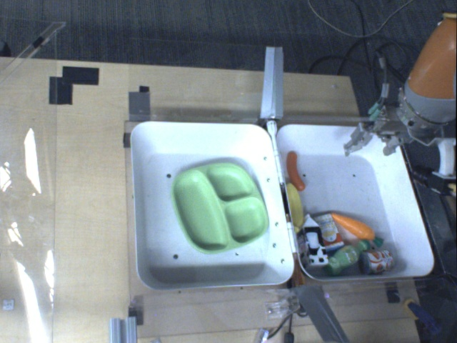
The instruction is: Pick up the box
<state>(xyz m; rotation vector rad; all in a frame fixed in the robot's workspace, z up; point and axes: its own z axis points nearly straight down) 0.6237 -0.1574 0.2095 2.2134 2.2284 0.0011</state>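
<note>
A small black and white box [312, 242] lies at the near left corner of the right bin [371, 184], pressed among other items. My gripper [371, 141] hovers over the far edge of that bin, well away from the box. Its two fingers [352, 146] are spread apart, open, with nothing between them.
Around the box lie a yellow banana [294, 204], a red sausage [295, 171], an orange carrot [353, 226], a small tin [328, 229], a green bottle [344, 259] and a can [376, 261]. The left bin [153, 263] holds a green divided plate [220, 206].
</note>
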